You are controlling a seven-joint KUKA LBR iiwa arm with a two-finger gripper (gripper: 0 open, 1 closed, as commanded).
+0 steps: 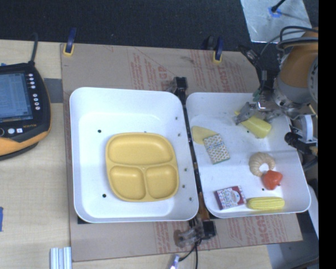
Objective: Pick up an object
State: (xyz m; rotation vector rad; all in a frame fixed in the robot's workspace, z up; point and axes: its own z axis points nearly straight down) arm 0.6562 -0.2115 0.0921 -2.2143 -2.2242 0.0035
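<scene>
Poised low over the far part of the right shallow white bin, grey two-finger gripper – spread open, straddling nothing, just beside a yellow rounded block. Elsewhere in that bin – patterned card, corn cob, red tomato. In the left bin, a yellow divided plastic tray.

We see right bin crowded: yellow block under gripper, patterned card, croissant, red pepper, corn cob, red packet. Open floor mid-bin. Left bin: yellow divided plate fills centre; margins free.
</scene>
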